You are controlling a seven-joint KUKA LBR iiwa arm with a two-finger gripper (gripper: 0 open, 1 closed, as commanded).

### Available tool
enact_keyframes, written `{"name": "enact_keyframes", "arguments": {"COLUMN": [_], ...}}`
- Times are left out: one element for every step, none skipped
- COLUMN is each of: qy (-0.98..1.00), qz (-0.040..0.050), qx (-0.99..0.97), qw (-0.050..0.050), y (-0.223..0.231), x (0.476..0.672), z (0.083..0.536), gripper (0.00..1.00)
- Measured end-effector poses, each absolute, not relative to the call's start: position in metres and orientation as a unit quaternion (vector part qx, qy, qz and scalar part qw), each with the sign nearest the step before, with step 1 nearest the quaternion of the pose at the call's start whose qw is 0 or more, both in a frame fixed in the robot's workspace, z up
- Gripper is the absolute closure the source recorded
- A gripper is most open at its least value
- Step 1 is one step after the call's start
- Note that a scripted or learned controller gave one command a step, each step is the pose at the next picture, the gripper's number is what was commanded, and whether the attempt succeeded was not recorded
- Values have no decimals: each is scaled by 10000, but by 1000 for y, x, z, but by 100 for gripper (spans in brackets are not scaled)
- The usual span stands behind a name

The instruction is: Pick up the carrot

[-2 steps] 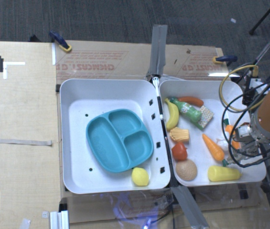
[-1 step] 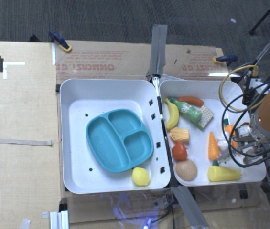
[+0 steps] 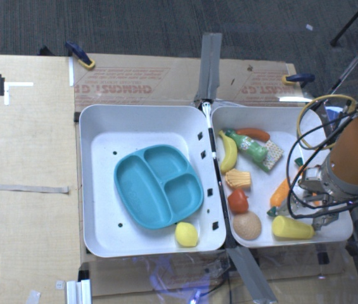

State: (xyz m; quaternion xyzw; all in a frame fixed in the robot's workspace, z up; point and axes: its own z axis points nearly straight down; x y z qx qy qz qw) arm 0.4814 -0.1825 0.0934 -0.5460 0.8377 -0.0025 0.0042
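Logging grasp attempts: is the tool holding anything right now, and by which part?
Cannot be told: the tool sits over the carrot, hiding any grip.

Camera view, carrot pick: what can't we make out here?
- Gripper: finger state hidden by the wrist body and cables, camera view.
- Carrot: only its left part shows; the rest is covered by the gripper, so contact can't be judged.
- Yellow block: right end runs under the gripper.
- Green bottle: label too small to read.

single fixed camera above bench, slanted downward, moderate distance, both bins (image 3: 90, 170) framed.
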Motion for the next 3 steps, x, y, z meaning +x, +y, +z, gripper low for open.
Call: {"name": "enact_keyframes", "arguments": {"qy": [9456,9449,9450], "qz": [-1,-7,-6], "qx": [-3255,-3273,-3270], "qw": [20,41,41], "y": [-194,-192,-192], "x": [510,513,513], "z": [92,102,102], "gripper": [0,100,0]}}
